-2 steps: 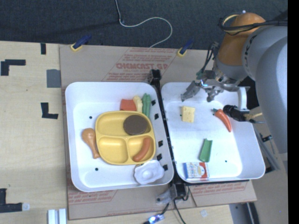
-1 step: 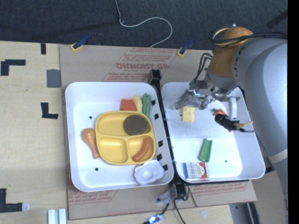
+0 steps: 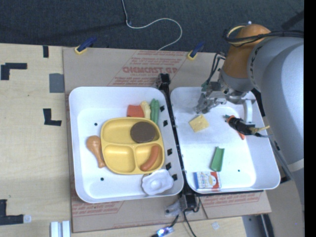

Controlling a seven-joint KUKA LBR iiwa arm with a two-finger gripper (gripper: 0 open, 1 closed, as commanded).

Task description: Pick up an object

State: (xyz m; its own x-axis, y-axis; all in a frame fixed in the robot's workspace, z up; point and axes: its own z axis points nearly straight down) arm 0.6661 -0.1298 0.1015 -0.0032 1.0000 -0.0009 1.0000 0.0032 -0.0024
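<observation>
Holding a yellow tray (image 3: 114, 158), left bin (image 3: 81, 132), cheese wedge (image 3: 199, 123) in right bin (image 3: 256, 167)

**Bench, cardboard and dark carpet**

A pale wooden bench (image 3: 29, 147) carries a brown cardboard sheet (image 3: 143, 68) with red print. Black tape marks (image 3: 14, 70) sit at 9 o'clock. Dark carpet (image 3: 74, 9) spans 12 o'clock, crossed by a thin white cable (image 3: 153, 22).

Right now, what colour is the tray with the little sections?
Yellow. The sectioned tray sits in the left bin, seen in the camera view.
</observation>
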